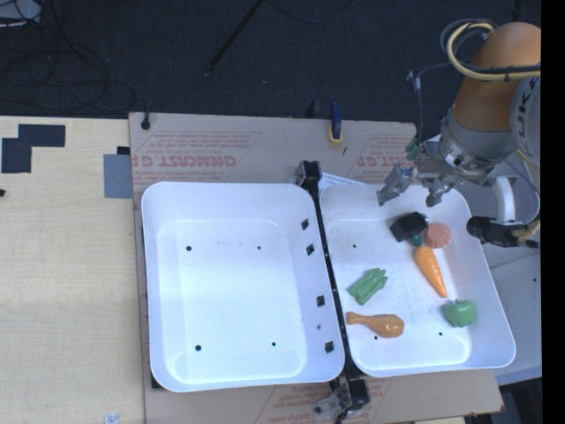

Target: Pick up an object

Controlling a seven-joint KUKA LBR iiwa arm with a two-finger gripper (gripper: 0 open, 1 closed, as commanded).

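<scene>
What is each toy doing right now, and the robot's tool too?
Tool: open, holding nothing, above the right bin's far edge.
Carrot: lying flat in the right bin.
Black block: resting beside the pink piece.
Green beans: lying flat.
Drumstick: lying flat.
Green pepper: resting near the right wall.

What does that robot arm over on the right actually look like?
The arm is grey metal with a big rounded orange band near its top. A pale yellowish cable loops beside that band. At the bottom sits a small grey metal gripper with two dark-tipped fingers.
</scene>
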